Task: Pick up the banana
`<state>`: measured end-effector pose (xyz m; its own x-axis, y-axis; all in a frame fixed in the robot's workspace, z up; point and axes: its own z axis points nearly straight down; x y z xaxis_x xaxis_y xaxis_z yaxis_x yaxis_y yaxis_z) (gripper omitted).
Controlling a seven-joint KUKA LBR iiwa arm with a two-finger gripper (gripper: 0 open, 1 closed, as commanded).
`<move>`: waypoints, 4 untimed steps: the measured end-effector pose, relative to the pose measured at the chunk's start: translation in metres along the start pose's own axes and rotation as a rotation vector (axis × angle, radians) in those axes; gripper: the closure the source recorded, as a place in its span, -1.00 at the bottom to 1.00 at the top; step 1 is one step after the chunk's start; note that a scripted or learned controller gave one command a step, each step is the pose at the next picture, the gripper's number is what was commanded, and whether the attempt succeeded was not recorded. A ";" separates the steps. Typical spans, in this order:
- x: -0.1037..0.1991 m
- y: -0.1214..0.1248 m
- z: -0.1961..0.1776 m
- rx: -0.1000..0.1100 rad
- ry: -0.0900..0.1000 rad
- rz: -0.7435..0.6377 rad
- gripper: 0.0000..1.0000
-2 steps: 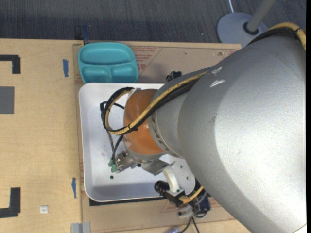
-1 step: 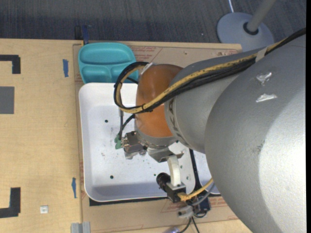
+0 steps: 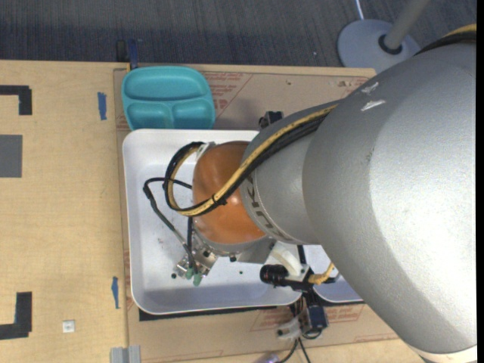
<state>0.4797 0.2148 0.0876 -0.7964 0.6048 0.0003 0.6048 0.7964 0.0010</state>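
Observation:
My gripper [image 3: 192, 268] hangs low over the front part of the left white bin [image 3: 134, 203], close to its floor. It sits below the orange band [image 3: 223, 195] of the wrist, and black and yellow cables loop around that band. The gripper looks small and cluttered from this angle, with a bit of green at its tip. The grey arm [image 3: 378, 203] covers the middle and right of this bin and almost all of the right bin [image 3: 344, 296], hiding whatever lies under it.
A teal divided tray [image 3: 168, 97] rests on the bench just behind the left bin. A black connector with a cable [image 3: 276, 275] hangs near the bin's front right. A round grey stand base [image 3: 376, 42] sits on the floor beyond.

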 end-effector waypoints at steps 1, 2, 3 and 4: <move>0.000 0.001 -0.010 -0.002 -0.001 0.001 1.00; 0.000 0.001 -0.020 -0.005 -0.002 0.002 1.00; 0.000 0.002 -0.030 -0.007 -0.002 0.003 1.00; 0.000 0.003 -0.040 -0.010 -0.003 0.003 1.00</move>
<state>0.4815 0.2172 0.1272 -0.7944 0.6073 -0.0032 0.6073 0.7944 0.0108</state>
